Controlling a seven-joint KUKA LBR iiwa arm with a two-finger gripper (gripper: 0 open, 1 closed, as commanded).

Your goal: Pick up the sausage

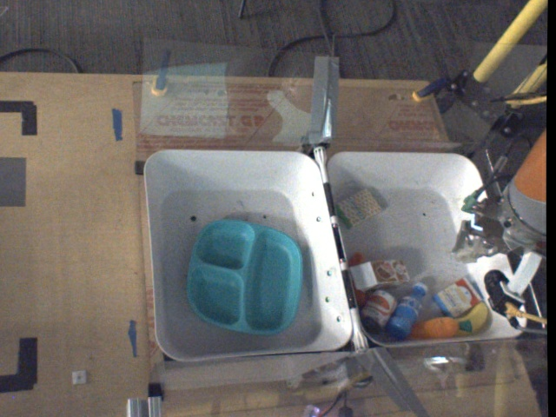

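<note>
Several small items lie along the front of the right bin. A reddish-brown rounded piece near the front left corner looks like the sausage, though it is too small to be sure. It lies between a red-and-white packet and a blue bottle. My gripper hangs at the bin's right wall, well to the right of that piece and above the bin floor. Nothing is visibly held in it.
An orange fruit, a banana and a small carton crowd the front right corner. A flat patterned packet lies at the back left. The left bin holds a teal divided plate.
</note>
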